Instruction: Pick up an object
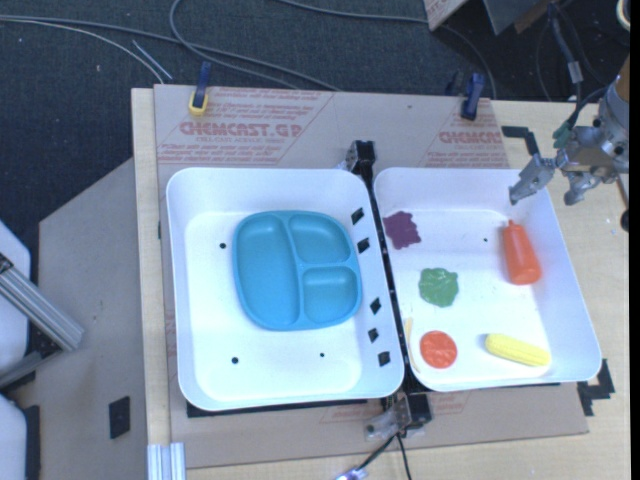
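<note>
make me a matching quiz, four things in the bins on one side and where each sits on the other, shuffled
Things:
1. blue divided plate
2. orange carrot toy
3. yellow corn toy
4. purple grapes toy

Places:
A. right bin, near corner on the right
B. right bin, far left part, by the divider between the bins
C. middle of the left bin
D. right bin, right side, nearest the hand

Pairs: 1-C, 2-D, 3-A, 4-B
</note>
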`<state>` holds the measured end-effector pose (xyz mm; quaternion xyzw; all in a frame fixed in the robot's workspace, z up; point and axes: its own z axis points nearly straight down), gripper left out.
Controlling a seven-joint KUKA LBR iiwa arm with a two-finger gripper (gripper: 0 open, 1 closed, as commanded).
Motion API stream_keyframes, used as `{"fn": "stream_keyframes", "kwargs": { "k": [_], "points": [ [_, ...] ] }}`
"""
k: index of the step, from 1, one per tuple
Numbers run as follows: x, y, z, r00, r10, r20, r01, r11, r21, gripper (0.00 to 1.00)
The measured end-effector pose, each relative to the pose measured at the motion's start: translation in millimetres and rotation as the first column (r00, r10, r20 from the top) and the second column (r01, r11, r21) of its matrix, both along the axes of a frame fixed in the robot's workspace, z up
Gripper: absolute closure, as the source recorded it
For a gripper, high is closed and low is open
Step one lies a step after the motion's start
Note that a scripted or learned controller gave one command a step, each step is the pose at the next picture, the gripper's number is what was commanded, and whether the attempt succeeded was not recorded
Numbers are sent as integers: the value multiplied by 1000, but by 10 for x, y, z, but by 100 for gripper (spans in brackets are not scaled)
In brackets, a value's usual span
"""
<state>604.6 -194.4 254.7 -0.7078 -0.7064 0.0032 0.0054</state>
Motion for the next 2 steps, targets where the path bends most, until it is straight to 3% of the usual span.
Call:
{"fn": "stream_keyframes", "kwargs": {
  "k": [1, 2],
  "points": [
    [24, 5, 68, 1000, 3, 12, -3, 1000, -3, 0],
    [53, 108, -464, 1000, 4, 6, -4, 1000, -1, 0]
  ]
}}
